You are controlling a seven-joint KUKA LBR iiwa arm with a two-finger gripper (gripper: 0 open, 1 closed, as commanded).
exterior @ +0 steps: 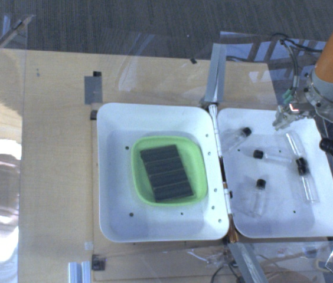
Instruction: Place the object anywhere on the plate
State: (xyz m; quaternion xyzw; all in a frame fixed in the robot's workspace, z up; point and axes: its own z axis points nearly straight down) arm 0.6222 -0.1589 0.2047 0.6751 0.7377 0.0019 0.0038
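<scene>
Your objects are the clear vials with black caps lying in the right bin (326, 217): one vial (238, 137) toward the far corner nearest the green plate (199, 173), one (271, 155) near the bin's middle, one (260, 194) closer to you, and a longer pair (301, 165) lying on the side farthest from the plate. None is on the plate yet. The plate sits in the left bin (110, 175), directly across the divider from the vials, and a dark ribbed block (166, 173) covers most of its middle, leaving only a green border free.

The tool (286, 115) hovers at the right bin's far edge, well away from the plate; from this slant you cannot tell whether it is apart or together, and nothing is seen in it.

To do the pick well, choose a vial lying apart from the others, probably the one near the middle, and close across its body, not along it. The glass is likely slick and round, so centre the grip. For release, aim over the block or the bare rim.
</scene>
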